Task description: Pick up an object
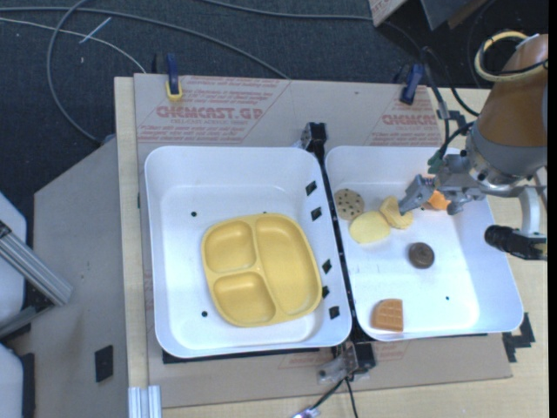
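1. Nearest you, locate the orange wedge (388, 314) at the right bin's (487, 307) front edge.
2. Note the gripper (416, 196) low over the yellow pieces (380, 223); the finger state cannot be determined.
3. Judge the step as approach; next, centre on one piece.
4. Count: two bins, one yellow tray (259, 268), one cookie (349, 202), one brown disc (421, 254).
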`<state>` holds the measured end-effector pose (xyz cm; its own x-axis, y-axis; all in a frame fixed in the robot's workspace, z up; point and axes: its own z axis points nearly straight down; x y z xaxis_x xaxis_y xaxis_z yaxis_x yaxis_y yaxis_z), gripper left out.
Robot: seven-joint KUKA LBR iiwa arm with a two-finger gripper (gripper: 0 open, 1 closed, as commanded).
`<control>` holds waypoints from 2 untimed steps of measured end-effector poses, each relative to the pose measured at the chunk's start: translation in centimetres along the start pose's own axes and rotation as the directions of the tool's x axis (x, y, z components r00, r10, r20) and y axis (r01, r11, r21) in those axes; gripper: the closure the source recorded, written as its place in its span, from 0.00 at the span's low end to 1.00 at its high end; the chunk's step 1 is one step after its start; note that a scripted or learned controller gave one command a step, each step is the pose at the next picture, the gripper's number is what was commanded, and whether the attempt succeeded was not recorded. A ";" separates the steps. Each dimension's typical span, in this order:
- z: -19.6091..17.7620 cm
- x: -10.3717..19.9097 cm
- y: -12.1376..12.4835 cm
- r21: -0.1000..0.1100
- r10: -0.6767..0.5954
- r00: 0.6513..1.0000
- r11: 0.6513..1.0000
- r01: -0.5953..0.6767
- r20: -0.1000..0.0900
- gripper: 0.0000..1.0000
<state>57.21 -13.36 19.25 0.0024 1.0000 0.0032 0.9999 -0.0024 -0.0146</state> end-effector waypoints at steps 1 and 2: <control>-0.7 0.0 0.3 -0.013 -0.003 1.000 1.000 0.003 0.002 0.00; 5.1 0.9 0.7 -0.008 -0.004 1.000 1.000 0.004 0.001 0.00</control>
<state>57.81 -12.44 14.17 -0.0012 1.0000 0.0026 1.0000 0.0012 -0.0070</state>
